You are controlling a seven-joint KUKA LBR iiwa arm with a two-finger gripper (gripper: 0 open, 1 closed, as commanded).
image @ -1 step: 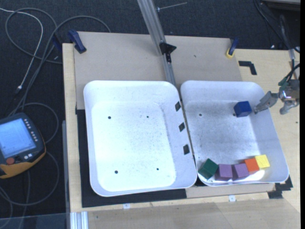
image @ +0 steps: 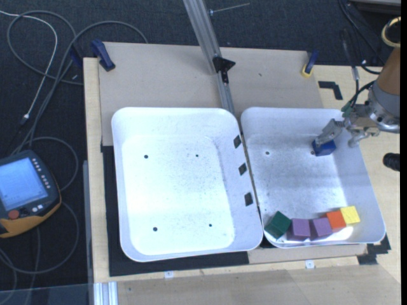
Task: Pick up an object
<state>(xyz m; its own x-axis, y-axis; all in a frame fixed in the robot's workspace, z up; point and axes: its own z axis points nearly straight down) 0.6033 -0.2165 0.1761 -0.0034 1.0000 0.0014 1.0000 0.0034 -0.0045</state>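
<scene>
My gripper (image: 338,141) hangs over the far right part of the right bin (image: 299,176), with the arm reaching in from the right. Its two fingers stand apart, so it is open. A small blue block (image: 323,147) lies at the tip of the left finger (image: 331,132), outside the gap and not held. Along the right bin's near edge sits a row of blocks: green (image: 278,224), purple (image: 301,228), a second purple (image: 321,226), orange (image: 337,221) and yellow (image: 350,216).
The left bin (image: 172,183) lies beside the right one, with black clips (image: 242,169) along the shared rim. A metal pole (image: 203,24) slants up from the back of the bench. A teach pendant (image: 22,186) and cables lie on the floor at left.
</scene>
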